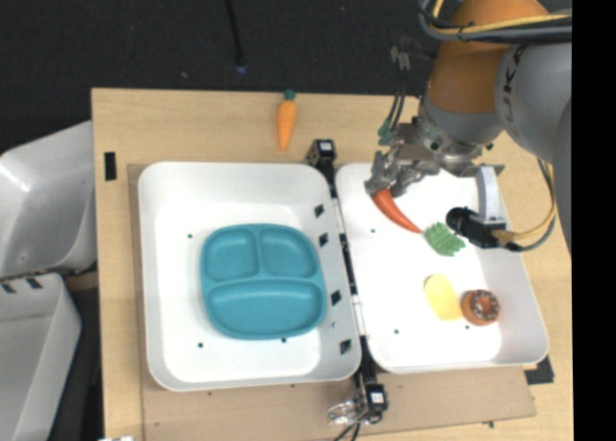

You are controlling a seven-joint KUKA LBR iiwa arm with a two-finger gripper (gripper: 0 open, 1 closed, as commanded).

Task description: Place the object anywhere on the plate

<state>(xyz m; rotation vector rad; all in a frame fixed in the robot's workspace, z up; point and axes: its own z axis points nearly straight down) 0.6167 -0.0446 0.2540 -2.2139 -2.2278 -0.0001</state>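
In the left bin, the blue plate (262, 280) waits; across the divider, my gripper (393, 182) sits over the upper end of the orange carrot (397, 210), which slants down-right. I cannot tell its grip state.

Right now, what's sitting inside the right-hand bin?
In the right bin: a red-orange chili pepper under the gripper, a green piece, a yellow piece and a brown donut. The arm covers the bin's far corner.
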